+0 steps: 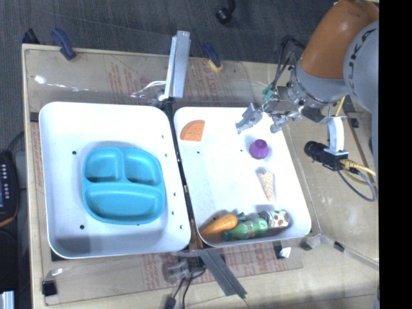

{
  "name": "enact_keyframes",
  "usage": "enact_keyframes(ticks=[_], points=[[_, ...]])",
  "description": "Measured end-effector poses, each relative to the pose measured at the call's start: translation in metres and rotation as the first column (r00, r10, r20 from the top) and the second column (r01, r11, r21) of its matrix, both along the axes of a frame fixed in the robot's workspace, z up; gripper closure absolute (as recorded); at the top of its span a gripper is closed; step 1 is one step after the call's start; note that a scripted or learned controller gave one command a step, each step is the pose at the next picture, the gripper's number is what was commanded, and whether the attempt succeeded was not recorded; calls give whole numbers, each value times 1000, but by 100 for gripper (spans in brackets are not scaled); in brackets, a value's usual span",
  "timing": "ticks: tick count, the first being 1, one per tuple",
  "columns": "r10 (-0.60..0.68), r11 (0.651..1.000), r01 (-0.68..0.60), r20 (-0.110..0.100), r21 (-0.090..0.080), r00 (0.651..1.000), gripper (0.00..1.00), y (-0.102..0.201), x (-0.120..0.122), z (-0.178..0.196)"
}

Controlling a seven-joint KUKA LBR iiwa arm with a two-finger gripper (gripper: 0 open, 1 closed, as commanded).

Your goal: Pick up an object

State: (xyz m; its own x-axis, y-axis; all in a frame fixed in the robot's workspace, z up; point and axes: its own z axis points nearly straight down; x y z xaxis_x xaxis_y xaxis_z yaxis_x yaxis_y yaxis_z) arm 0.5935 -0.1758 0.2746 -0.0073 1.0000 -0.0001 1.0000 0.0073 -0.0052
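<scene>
Fingers of the gripper (261,119) are spread apart, with nothing between them, above the far part of the right bin (219,166). A purple toy (259,149) is seen just near of them. An orange waffle (192,131) lies to the left, a cone (267,185) nearer, and a carrot (219,224) and bottle (252,228) at the near wall. A blue tray (124,185) is held in the left bin (55,172).

End effector (262,119) open, hovering over right bin (219,172) above purple object (259,149); blue divided tray (123,185) in left bin (58,172).
</scene>
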Motion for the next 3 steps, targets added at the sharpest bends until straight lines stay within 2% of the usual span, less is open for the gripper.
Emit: enact_keyframes(ticks=[1, 2, 3], points=[[0, 1000, 0, 1, 0, 1000, 0, -23, -82, -93], [2, 1000, -3, 4, 2, 1000, 0, -11, -116, -183], [8, 1000, -8, 7, -1, 1000, 100, -12, -114, -172]])
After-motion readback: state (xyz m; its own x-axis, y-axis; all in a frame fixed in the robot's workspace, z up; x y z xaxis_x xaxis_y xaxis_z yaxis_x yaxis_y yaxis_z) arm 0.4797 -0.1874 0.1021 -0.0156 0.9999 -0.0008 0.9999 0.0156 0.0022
